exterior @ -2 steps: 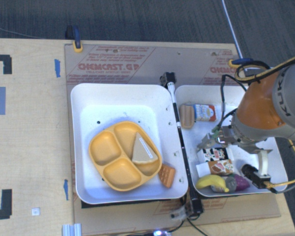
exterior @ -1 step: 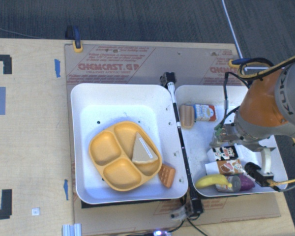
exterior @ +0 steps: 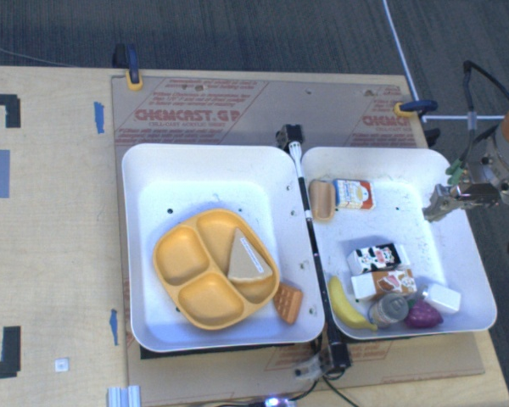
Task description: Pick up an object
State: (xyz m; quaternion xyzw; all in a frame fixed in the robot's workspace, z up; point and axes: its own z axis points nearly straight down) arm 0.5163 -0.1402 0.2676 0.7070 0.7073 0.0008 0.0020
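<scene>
My gripper (exterior: 439, 203) hovers over the right rim of the right bin (exterior: 407, 170), apart from the objects in it. At the bin's back left lie a tan bun (exterior: 321, 199) and a small orange and white carton (exterior: 353, 194). Toward the front sit a black and white carton (exterior: 375, 257), an orange-brown box (exterior: 396, 280), a grey can (exterior: 390, 309), a banana (exterior: 343, 304), a purple item (exterior: 422, 315) and a white block (exterior: 444, 297), packed close together.
The left bin (exterior: 153, 176) holds a yellow divided plate (exterior: 205, 270) with a pale wedge (exterior: 246, 259) in one compartment. An orange waffle piece (exterior: 288, 303) lies beside the plate. A black clamp (exterior: 289, 136) sits between the bins at the back.
</scene>
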